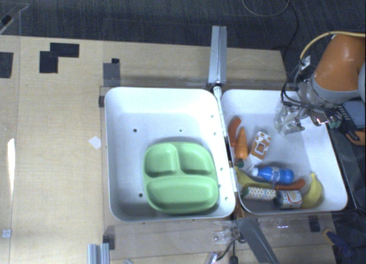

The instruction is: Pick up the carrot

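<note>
1. Camera view is showing me the gripper [290, 121] hovering over the right bin [337, 191], near its far right corner; I cannot tell how wide it is set.
2. I am seeing the carrot [242, 143] lying well apart from it, hard against the left wall beside an orange piece [234, 127].
3. I am worrying that the wall is blocking one side, or the small box [261, 144] is getting nudged.
</note>
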Robot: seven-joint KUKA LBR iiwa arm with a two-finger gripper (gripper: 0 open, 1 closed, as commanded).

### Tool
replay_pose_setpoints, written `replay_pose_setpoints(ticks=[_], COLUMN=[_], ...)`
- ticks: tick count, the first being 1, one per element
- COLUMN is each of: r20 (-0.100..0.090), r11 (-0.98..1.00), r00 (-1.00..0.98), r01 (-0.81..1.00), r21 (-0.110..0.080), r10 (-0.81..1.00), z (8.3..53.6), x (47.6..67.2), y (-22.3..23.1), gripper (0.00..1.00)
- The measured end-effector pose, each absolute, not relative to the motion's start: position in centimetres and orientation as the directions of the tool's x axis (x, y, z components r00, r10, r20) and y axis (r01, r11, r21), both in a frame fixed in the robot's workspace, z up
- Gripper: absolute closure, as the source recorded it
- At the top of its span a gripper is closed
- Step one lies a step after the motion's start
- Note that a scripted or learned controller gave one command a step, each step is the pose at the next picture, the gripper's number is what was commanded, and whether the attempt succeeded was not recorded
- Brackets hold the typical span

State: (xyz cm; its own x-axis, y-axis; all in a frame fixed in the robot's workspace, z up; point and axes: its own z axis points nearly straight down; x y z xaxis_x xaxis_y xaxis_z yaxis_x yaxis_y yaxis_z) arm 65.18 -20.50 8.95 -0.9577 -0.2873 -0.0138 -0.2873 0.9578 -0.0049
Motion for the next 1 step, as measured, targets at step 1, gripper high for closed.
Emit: replay_pose_setpoints(ticks=[1], r20=[-0.013], r11=[0.764], r00=[-0.764], r01=[-0.645], r21=[-0.011], r10=[-0.645], z=[9.07], x=[67.29], y=[-17.58], gripper=[1.00])
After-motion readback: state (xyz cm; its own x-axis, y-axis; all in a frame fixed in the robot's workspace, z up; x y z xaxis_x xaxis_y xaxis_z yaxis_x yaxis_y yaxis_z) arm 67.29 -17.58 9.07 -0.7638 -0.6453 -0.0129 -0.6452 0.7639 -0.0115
